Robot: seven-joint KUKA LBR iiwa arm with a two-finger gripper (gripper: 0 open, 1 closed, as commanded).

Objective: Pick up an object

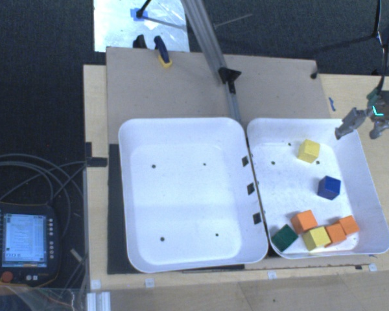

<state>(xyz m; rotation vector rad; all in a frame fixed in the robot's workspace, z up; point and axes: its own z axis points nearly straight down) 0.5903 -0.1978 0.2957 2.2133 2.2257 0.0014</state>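
The right bin (pixel 369 193) holds several small cubes. A yellow cube (pixel 308 151) lies near its far side and a blue cube (pixel 329 187) near the middle. Along the near wall sit a green cube (pixel 284 237), an orange cube (pixel 304 221), a second yellow cube (pixel 316 237) and two more orange cubes (pixel 335 232) (pixel 349 224), packed close together. My gripper (pixel 363 127) hangs above the bin's far right corner, right of the first yellow cube. It is open, and nothing is between its fingers.
The left bin (pixel 126 173) stands beside the right one, with black clips along the shared wall. A slanted metal pole (pixel 204 31) crosses the brown board behind the bins. A teach pendant (pixel 23 241) and cables lie at the lower left.
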